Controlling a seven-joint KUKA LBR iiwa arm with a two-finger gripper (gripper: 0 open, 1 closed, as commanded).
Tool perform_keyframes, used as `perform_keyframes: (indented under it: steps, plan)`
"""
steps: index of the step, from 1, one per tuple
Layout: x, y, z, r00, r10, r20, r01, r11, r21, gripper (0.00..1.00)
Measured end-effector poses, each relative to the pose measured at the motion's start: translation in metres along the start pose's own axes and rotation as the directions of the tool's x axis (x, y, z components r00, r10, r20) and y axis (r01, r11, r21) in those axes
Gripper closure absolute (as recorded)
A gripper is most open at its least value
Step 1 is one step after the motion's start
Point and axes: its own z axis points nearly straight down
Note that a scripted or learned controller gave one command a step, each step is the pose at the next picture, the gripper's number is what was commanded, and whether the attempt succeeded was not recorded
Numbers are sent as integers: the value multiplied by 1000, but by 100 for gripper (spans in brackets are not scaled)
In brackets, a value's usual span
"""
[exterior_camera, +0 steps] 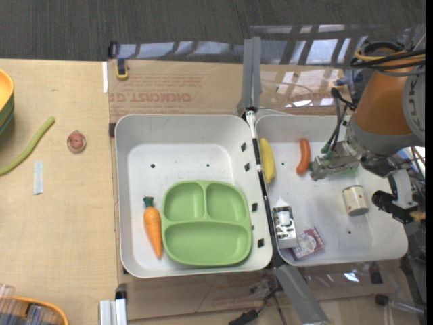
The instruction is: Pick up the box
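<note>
The jaws' state cannot be told; the gripper (pixel 331 166) hovers mid right bin (pixel 379 249), nothing visibly held. The box (pixel 284 223) lies against that bin's left wall near its front edge, touching a packet (pixel 308 242); a descent risks striking the wall.

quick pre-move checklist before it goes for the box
1. Box in view, at the right bin's front-left corner: ok.
2. Box top uncovered: ok.
3. Room around box: not ok, it lies against the bin wall and touches the packet.
4. Claw over the box: not ok, it sits farther back near the sausage.
5. Claw free of any object: cannot tell.
</note>
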Motion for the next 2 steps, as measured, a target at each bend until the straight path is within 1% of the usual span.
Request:
perform_keyframes:
  steps: [1,2]
  plan:
    - [6,-77,42,981,196,-2,-196,981,0,0]
    - [45,-70,-29,998,58,0,-58,998,-2,0]
